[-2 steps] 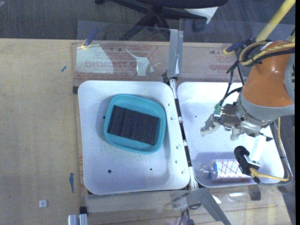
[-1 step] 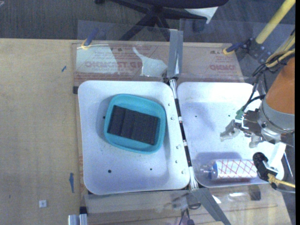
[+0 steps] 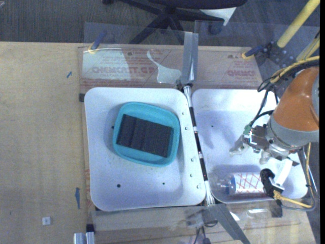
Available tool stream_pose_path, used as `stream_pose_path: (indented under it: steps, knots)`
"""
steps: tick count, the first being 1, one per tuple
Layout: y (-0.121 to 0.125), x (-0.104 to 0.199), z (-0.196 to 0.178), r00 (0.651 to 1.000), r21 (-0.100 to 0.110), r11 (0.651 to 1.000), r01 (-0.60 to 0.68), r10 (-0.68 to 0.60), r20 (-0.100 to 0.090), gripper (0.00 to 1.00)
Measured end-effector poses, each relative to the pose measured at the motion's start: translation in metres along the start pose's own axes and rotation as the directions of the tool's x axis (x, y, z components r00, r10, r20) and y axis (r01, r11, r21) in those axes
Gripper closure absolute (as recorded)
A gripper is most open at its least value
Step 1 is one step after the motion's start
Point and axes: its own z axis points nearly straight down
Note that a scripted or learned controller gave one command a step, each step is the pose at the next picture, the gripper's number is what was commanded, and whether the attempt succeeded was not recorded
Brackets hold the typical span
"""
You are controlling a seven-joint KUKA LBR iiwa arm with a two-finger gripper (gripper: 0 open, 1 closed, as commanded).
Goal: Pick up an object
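A clear plastic bottle (image 3: 242, 183) with a red lattice label and a blue end lies on its side at the front of the right bin (image 3: 218, 116). In the left bin (image 3: 101, 182) sits a teal dish (image 3: 148, 109) with a dark grey block (image 3: 143, 135) lying in it. My gripper (image 3: 252, 150) hangs over the right half of the right bin, just behind and above the bottle, below the orange band of the arm (image 3: 299, 105). Nothing shows in its grasp.
A metal divider (image 3: 195, 136) with bolts runs between the two bins. Cables (image 3: 289, 200) loop from the wrist down past the right bin's front corner. An office chair base (image 3: 167, 14) stands behind the bench, and a clear panel (image 3: 132, 67) lies behind the bins.
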Motion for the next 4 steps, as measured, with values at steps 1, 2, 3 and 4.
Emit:
stream_pose_path:
  steps: [1,2,3,4]
  knots:
    - [0.032,0.052,-0.033,0.997,-0.003,0.997,-0.073,0.073,0.0,0.0]
    - [0.03,0.005,-0.023,0.999,0.0,0.999,-0.039,0.039,0.0,0.0]
    - [0.008,-0.049,-0.049,0.999,0.0,0.999,-0.043,0.043,0.0,0.0]
    - [0.009,-0.049,-0.058,0.999,-0.001,0.999,-0.045,0.045,0.001,1.0]
